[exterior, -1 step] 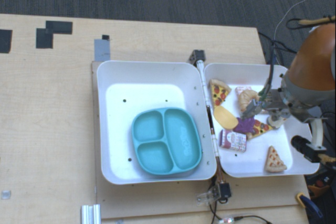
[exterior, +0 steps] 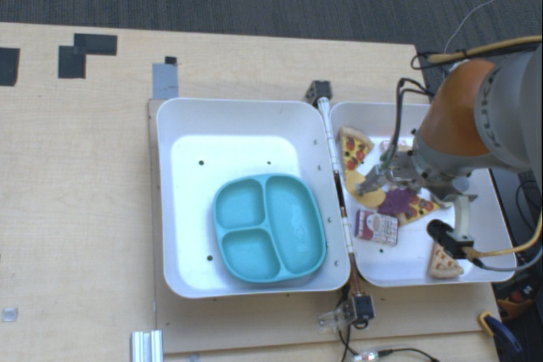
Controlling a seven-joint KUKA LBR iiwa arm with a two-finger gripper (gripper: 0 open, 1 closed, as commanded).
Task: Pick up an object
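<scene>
Camera view, I saw the gripper (exterior: 379,176) low in the right bin (exterior: 501,220), finger state I could not tell, over flat purple piece (exterior: 397,201), triangular pizza slice (exterior: 355,148) near, glossy blue three-compartment tray (exterior: 270,226) in left bin (exterior: 229,123).

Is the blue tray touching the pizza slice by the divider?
Apart. Camera view: blue tray sits in the left bin; pizza slice lies across the divider.

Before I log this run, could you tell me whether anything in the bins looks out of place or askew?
Nothing looks spilled or damaged. The blue tray sits tilted in the left bin. In the right bin, toy pizza slices and a small packet lie jumbled, with the claw low over them.
</scene>
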